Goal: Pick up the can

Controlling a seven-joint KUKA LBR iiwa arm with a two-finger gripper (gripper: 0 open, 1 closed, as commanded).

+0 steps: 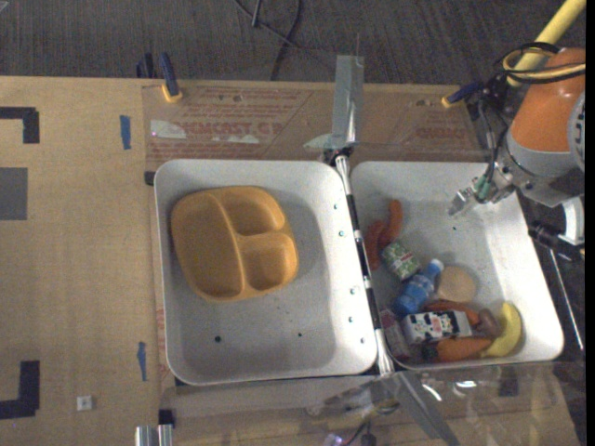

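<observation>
1. Highest over the bench, the arm (548,124) comes in at the upper right of the frame. Its gripper (472,196) hangs over the upper part of the right bin (521,249), above bare white floor. It is too small and blurred to tell whether it is open or closed, and nothing shows in its grasp.
2. The can (402,259), green with a pale end, lies tilted on its side in the left half of the right bin. It is down and to the left of the gripper and well apart from it.
3. Just below the can a blue bottle (418,291) lies at a slant, its cap near the can.
4. Up and left of the can are two reddish-orange sausage shapes: one (395,218) stands nearly upright in the frame, the other (375,242) lies close to the bin's left wall.
5. Right of the bottle sits a round tan disc (456,283).
6. Along the bin's lower edge lie a white carton (435,324), a carrot (462,348) under it and a banana (507,331) in the lower right corner.
7. The left bin (279,342) holds an orange divided plate (234,242) in its upper left part.
</observation>
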